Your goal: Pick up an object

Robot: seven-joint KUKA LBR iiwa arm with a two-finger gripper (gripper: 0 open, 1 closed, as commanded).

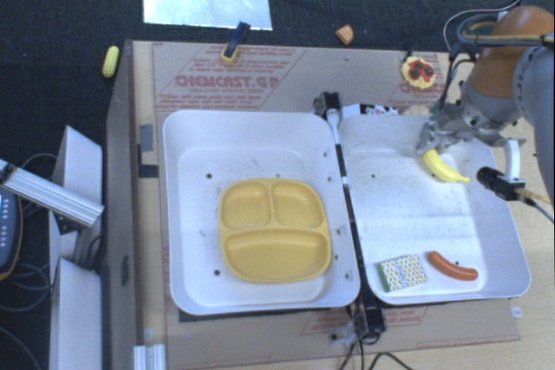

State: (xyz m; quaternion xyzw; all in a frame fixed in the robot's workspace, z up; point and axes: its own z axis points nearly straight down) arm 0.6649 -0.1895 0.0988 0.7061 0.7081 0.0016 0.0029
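— What carries everything here?

— A bench (260,69) with a brown board on top, printed with red letters. Two white bins lie on it side by side: the right bin (499,225) is under the gripper (436,139), and the left bin (186,186) is far to its left.

— Is anything else directly on the board?

— Yes. A small round piece, yellow and red (420,71), lies just behind the gripper, and a yellow and dark clip (232,46) lies at the back edge, well apart to the left.
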